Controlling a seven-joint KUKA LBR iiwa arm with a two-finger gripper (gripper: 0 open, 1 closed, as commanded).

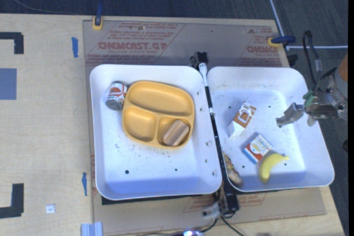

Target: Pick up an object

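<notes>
Camera view, looking down at a slant, takes in two shallow white plastic bins side by side on the pale wooden desk (44, 135). The left bin (110, 174) holds a yellow compartmented plastic tray (152, 102) with a tan bread-roll toy (176, 131) in its lower right compartment and a red and white drink can (115, 95) lying on its side, touching the tray's left edge. The right bin (318, 166) carries the likely picks: a small white and orange carton (242, 119), a flat white box with red and blue print (256, 148) and a yellow toy banana (271, 165) just beside it, all loosely scattered as if tipped in. The claw (289, 116) hangs over the right bin's right side, near the carton but apart from it; whether it is wide or narrow I cannot tell, and nothing appears in it. Judging by this, the pick is not yet made.
</notes>
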